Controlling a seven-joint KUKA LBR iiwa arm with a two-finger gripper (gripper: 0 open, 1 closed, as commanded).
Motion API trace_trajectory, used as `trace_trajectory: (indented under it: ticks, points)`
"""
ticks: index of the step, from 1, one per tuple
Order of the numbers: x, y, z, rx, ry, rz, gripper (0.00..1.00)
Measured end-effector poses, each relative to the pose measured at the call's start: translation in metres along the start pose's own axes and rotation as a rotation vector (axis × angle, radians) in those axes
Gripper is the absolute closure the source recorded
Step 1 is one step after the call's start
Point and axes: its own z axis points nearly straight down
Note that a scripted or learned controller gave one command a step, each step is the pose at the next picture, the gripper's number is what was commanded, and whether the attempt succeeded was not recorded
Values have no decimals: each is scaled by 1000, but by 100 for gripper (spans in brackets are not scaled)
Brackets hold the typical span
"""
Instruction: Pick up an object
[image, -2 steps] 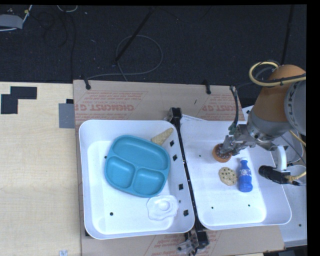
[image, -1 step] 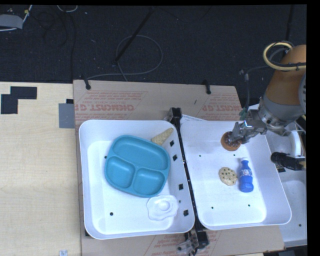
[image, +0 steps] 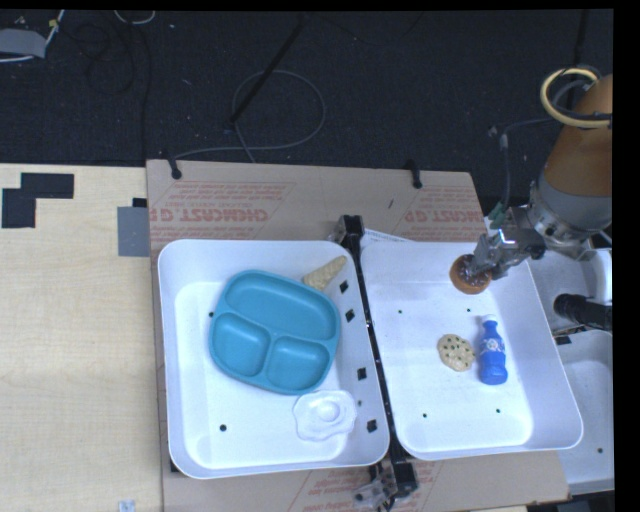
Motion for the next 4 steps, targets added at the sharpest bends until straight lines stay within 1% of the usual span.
trace_trajectory:
  ticks: [1,3,4]
  points:
    - [47,-15,-8,4,2,-2,100]
    - [151,-36,-19,6,2,-3,100]
    - [198,-41,-10,6,1,-3,100]
